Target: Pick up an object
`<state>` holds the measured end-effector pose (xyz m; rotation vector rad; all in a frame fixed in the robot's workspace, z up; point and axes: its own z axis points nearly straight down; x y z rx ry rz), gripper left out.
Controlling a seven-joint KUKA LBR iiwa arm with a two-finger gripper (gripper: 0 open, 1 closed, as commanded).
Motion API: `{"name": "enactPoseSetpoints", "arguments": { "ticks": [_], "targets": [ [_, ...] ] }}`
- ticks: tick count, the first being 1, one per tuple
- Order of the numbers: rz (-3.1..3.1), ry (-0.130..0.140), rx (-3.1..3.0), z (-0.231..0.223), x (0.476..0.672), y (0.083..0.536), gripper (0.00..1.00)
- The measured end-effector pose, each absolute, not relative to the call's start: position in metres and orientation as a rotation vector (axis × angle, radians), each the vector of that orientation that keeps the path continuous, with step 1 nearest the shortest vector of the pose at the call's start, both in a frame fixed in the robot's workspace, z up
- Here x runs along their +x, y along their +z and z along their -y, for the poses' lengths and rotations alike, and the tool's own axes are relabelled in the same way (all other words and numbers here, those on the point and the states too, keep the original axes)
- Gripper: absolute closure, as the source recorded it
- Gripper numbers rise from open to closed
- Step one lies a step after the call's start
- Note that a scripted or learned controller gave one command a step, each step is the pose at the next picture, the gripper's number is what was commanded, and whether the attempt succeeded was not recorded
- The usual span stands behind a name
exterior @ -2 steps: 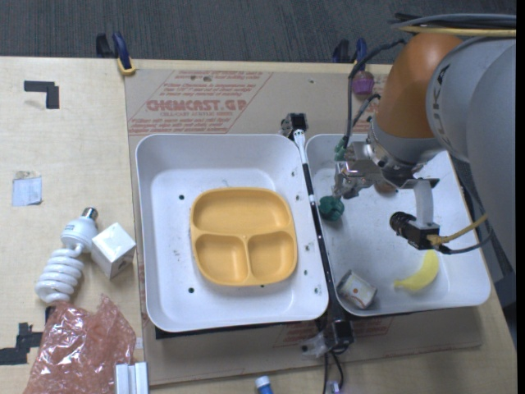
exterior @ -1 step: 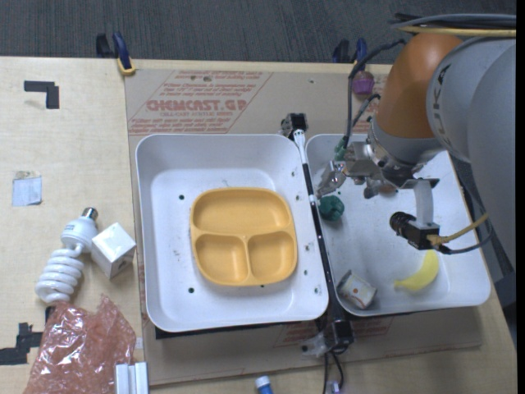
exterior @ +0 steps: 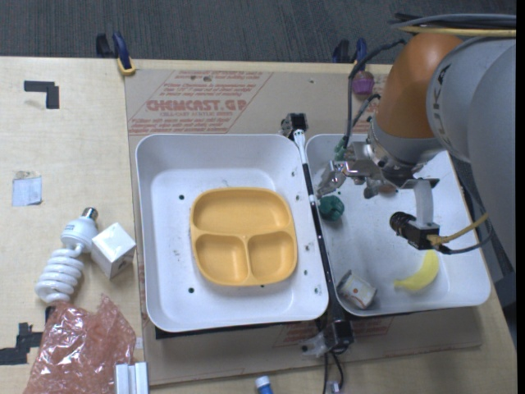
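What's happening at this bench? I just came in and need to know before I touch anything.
A grey arm with an orange band reaches from the right into the right white bin, its gripper just above a small dark green object. A yellow banana-shaped toy and a small grey-white object lie nearby, untouched. The left white bin holds a yellow three-compartment tray.

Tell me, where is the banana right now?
The banana lies in the right bin, near its front right corner, below the arm's gripper. A small crumpled grey thing sits to its left.
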<state>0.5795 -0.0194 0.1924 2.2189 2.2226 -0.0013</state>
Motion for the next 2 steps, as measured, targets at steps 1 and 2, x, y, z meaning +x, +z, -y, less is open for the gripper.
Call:
{"name": "enactPoseSetpoints", "arguments": {
  "ticks": [1,2],
  "targets": [
    [-2.223,-0.001,2.219,0.0194,0.5795,0.1924,0.00],
    [-2.223,-0.001,2.219,0.0194,0.5795,0.1924,0.00]
  ]
}}
